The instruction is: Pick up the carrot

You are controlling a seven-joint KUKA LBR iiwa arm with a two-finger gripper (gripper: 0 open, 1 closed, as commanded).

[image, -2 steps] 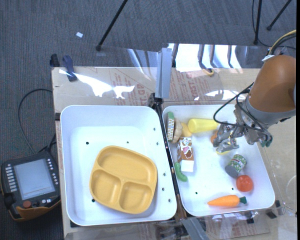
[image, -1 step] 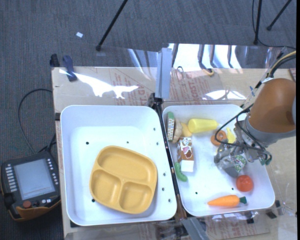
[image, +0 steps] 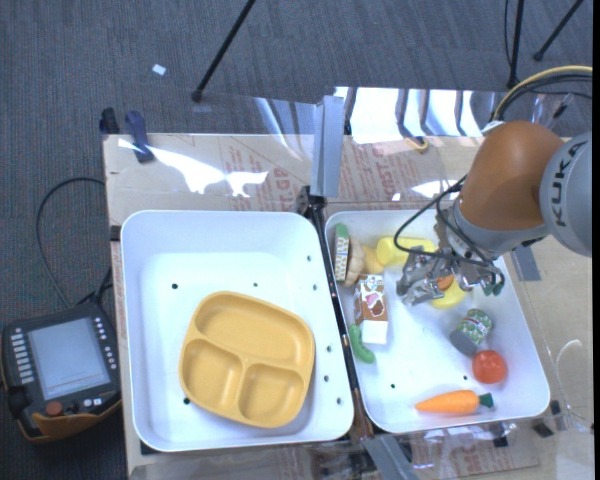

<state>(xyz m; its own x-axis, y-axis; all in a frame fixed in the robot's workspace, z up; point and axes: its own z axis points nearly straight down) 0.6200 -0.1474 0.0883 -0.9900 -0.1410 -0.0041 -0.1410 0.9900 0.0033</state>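
Carrot (image: 448, 402) lies on its side near the front edge of the right bin (image: 420, 408), orange and tapered to the left, with a small green stub at its right end. It sits well apart from the gripper (image: 435, 286), which hangs farther back over the middle of that bin, close above a yellow rounded toy (image: 450, 294); whether anything is between the fingers cannot be told. Between carrot and gripper rest a glossy red tomato (image: 489, 366) and a small grey-green can (image: 472, 328) lying tilted. Along the bin's left wall are a boxy carton (image: 372, 310) and a slim green piece (image: 362, 346). The left bin (image: 160, 268) holds a smooth yellow divided tray (image: 247, 358) with three compartments and rounded corners
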